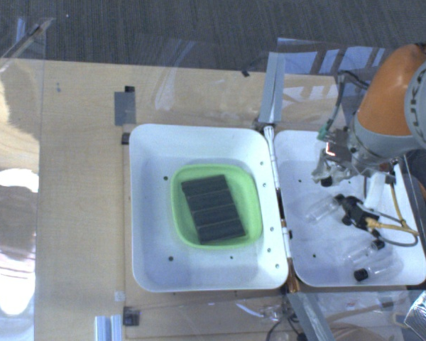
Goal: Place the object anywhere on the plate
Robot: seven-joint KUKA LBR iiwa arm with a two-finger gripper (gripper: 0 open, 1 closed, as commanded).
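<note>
A lime-green square plate (250, 190) sits in the middle of the left bin (149, 190). A dark grey ridged rectangular block (212, 208) lies flat on the plate, slightly turned. My gripper (328, 175) hangs over the upper part of the right bin (298, 261), well right of the plate and apart from the block. The orange-banded wrist covers most of the gripper from above.
In the right bin a clear plastic piece (317, 209) lies below the gripper, and a clear tube with a black cap (368, 267) lies near the front right corner. A raised divider (278, 204) separates the two bins.
</note>
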